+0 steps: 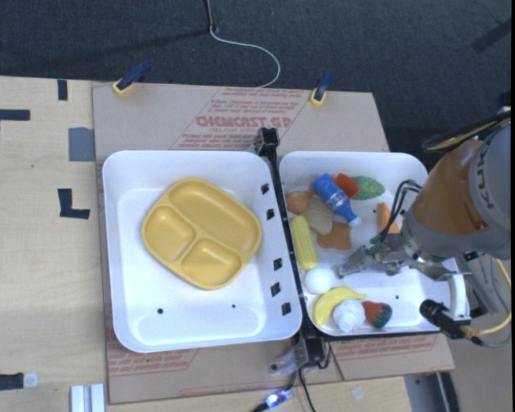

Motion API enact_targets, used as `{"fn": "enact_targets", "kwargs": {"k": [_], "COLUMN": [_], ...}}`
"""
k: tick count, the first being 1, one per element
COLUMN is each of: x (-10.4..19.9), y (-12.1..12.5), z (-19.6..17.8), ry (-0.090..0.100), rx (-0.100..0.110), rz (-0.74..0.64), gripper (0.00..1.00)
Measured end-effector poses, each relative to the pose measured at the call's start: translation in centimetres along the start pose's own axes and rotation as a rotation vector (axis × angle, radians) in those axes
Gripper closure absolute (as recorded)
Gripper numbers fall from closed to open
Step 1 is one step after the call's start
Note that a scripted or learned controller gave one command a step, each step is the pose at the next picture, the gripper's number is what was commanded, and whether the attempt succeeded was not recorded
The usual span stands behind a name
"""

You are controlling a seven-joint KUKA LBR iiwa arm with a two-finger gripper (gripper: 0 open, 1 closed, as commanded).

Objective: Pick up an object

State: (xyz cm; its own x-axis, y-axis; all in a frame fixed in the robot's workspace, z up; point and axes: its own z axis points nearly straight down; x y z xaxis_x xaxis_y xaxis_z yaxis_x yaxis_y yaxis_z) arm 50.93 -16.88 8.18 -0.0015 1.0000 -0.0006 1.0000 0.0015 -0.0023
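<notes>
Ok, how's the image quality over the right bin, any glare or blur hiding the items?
Camera view: lighting is even and soft, no hard glare on the right bin; the yellow tray in the left bin is crisp; the toys by the gripper look soft and small; the arm hides that bin's right edge.

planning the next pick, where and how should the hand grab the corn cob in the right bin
Grip the corn cob across its narrow middle, coming straight down from above. It lies flat and long beside the bin's left wall, so fingers likely fit best closing across its width.
</notes>
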Motion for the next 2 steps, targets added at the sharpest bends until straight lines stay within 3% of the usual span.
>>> {"fn": "enact_targets", "kwargs": {"k": [1,2], "x": [0.0,0.3], "y": [0.1,0.0], "z": [-1.3,-5.5], "ry": [-0.001,0.001], "rx": [-0.002,-0.003], "rz": [0.000,0.000], "gripper": [1.00,1.00]}}
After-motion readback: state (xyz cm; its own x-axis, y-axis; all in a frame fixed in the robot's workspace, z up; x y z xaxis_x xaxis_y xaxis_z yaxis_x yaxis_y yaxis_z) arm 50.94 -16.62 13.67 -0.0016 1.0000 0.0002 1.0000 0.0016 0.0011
